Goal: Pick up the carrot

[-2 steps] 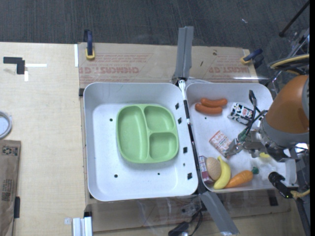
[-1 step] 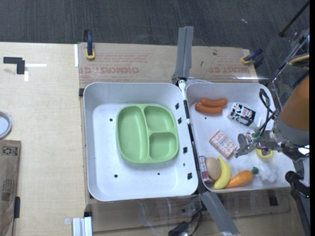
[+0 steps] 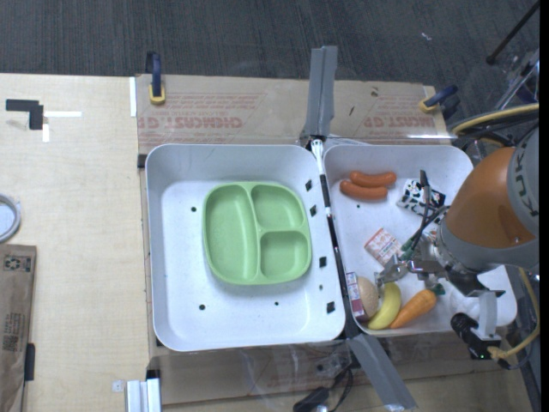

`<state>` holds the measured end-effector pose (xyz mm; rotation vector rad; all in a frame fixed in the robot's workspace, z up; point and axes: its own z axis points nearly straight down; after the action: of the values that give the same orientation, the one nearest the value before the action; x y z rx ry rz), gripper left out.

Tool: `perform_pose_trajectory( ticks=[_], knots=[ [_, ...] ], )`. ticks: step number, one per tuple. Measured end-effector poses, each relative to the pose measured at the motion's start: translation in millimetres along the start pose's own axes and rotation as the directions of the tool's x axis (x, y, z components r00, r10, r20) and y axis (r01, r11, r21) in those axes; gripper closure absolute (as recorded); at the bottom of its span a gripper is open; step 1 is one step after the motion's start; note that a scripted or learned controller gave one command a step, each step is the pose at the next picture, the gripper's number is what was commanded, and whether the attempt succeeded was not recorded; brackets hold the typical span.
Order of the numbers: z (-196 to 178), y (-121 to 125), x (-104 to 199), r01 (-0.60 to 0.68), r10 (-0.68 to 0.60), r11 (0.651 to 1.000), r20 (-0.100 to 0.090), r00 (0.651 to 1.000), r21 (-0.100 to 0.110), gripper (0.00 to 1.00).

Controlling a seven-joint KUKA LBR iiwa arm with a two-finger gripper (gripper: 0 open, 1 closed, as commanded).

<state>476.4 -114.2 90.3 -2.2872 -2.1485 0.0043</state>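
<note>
Orange and tapered, the carrot (image 3: 414, 307) lies at the near edge of the right white bin (image 3: 446, 155), touching a yellow banana (image 3: 387, 306) on its left. I see my gripper (image 3: 401, 267) just above both, over a small red-and-white packet (image 3: 382, 245); I cannot tell how it is set. Beside the banana sits a pale round item (image 3: 368, 296). Two orange-red sausages (image 3: 368, 185) lie farther back, near a black-and-white toy (image 3: 419, 196). The left white bin (image 3: 159, 256) carries a green divided plate (image 3: 256, 232). Behind it, brown cardboard (image 3: 223, 110) bears mirrored red lettering I cannot read.
</note>
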Motion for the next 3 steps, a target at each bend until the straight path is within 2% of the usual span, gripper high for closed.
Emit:
perform_pose_trajectory(
  ticks=[1, 2, 3],
  knots=[
    [-22, 4, -52, 0.040, -0.040, 0.999, 0.001, 0.999, -0.003, 0.00],
    [-1, 4, -54, -0.020, 0.020, 1.000, 0.000, 1.000, -0.001, 0.00],
    [0, 3, -40, -0.142, 0.142, 0.990, -0.001, 0.990, -0.001, 0.00]
  ],
)
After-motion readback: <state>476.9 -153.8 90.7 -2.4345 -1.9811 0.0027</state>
